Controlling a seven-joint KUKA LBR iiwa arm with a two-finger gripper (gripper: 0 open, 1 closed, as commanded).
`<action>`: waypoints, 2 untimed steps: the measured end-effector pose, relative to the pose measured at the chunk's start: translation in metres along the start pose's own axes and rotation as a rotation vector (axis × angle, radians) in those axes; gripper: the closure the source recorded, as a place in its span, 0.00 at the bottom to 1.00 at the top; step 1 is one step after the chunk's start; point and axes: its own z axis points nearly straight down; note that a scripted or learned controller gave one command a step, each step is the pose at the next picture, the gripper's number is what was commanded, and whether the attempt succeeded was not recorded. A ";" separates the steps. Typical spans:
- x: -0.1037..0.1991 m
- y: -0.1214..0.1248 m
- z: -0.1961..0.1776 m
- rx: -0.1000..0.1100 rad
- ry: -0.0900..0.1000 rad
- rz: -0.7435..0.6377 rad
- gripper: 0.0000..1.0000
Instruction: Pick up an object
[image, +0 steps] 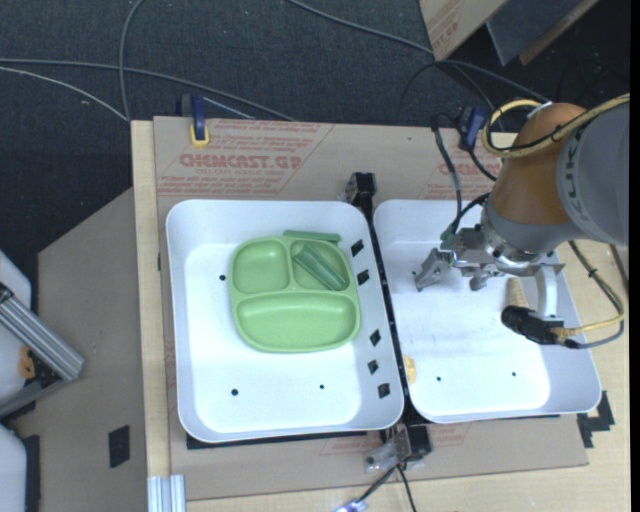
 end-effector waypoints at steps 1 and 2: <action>0.001 -0.001 0.040 -0.002 0.000 0.000 0.00; 0.001 0.001 0.026 -0.008 -0.001 0.000 1.00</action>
